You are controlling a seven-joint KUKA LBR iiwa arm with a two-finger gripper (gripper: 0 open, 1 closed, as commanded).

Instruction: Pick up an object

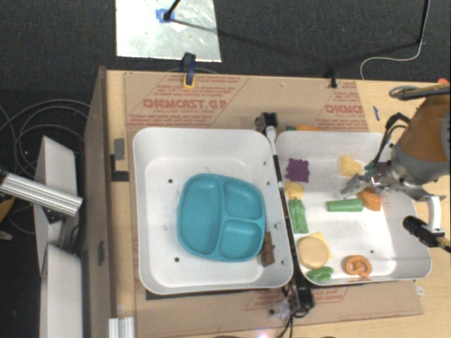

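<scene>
Bright, even overhead light, no hard directional source. Left bin (155, 189) and right bin (402, 245) near blown out, white walls lose detail at rims. Strong glare on silver sheet (167, 20) at top, patchy hotspots across it. Shadows soft and short: faint dark edge under teal plate (220, 217), thin shadow beside green block (344, 205). Dark floor (42, 41) underexposed, cables barely separate from it. Overall soft, low resolution, compression blockiness on cardboard print (184, 105). Arm (426, 143) at right slightly smeared, hand (363, 182) area muddy, fine parts unreadable. Small toys show as color blobs. Mild slant, no obvious edge warping.
</scene>
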